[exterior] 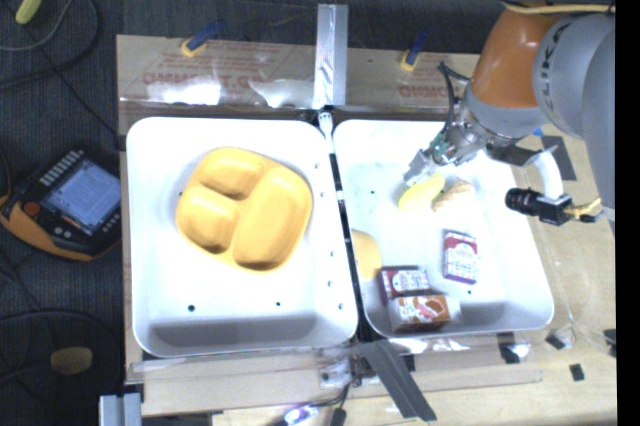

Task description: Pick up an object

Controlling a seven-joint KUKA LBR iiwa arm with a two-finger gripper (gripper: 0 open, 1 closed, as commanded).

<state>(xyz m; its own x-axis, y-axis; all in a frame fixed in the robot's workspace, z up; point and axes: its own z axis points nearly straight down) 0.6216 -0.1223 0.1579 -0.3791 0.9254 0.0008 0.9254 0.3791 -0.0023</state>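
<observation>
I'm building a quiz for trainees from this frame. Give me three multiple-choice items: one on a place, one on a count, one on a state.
1. Where does the big yellow object lie?
A. left bin
B. right bin
C. floor

2. How many small dark red packets lie in the right bin?
A. one
B. three
C. five

3. Where is the gripper?
A. over the left bin
B. outside both bins
C. low over the right bin

Answers: 1 A, it sits inside the left bin. 2 B, one upright packet, two near the front wall. 3 C, it hangs beside a pale yellow piece.

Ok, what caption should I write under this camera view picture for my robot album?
The gripper hovers over a pale yellow object in the right bin; a big yellow lump sits in the left bin.
</observation>
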